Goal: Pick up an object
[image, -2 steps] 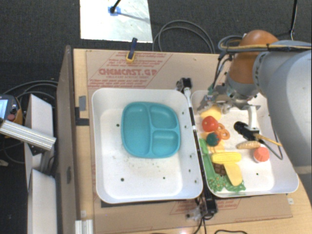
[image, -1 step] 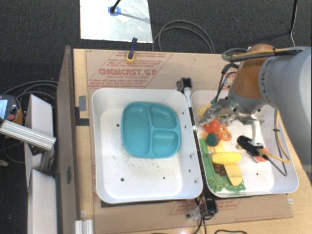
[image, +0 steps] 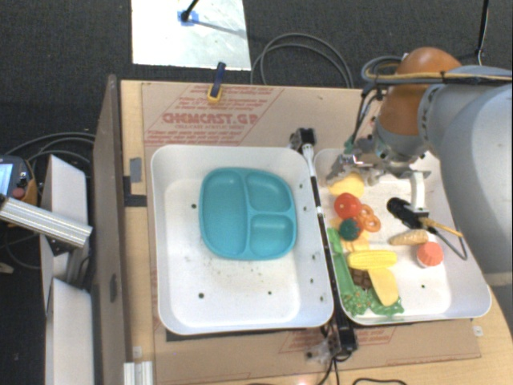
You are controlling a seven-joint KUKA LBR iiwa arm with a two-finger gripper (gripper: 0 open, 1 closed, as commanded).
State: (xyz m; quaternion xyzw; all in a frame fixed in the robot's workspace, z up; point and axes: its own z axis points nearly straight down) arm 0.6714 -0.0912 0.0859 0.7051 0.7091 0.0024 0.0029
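Note:
The right bin (image: 461,291) holds several toy foods: a yellow piece (image: 346,185), a red tomato (image: 346,205), an orange ring (image: 369,220), a green ball (image: 349,230), a yellow corn cob (image: 371,258), a tan piece (image: 409,237) and an orange-red ball (image: 430,253). A yellow wedge (image: 385,284) lies on green leaves (image: 359,297) at the bin's front. My gripper (image: 353,164) hangs low over the far left corner of this bin, just behind the yellow piece. Nothing shows between its tips.
The left bin (image: 180,295) carries a teal divided plate (image: 246,213). The ridge between the two bins (image: 319,215) runs close to the gripper's left. The grey arm (image: 469,127) covers the right bin's far right side. Cables (image: 300,54) lie behind the bench.

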